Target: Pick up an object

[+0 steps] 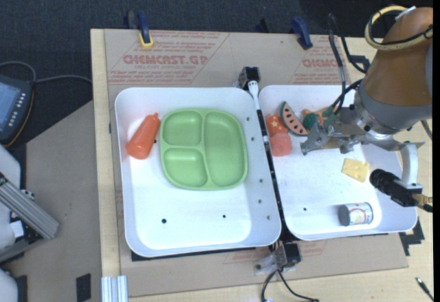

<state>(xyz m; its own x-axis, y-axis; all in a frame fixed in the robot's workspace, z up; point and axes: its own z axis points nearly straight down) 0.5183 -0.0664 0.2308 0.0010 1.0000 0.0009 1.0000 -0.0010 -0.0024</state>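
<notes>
Nearest me, by the right bin's (295, 228) front edge, lies the small can (355, 214) (stiff, light, likely slippery); I'd take it across its round sides. My gripper (315, 143) hovers mid-bin; I cannot tell its opening.

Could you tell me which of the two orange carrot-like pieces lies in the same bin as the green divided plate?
The larger orange carrot, in the left bin beside the green plate's left edge. The other orange piece lies in the right bin.
</notes>
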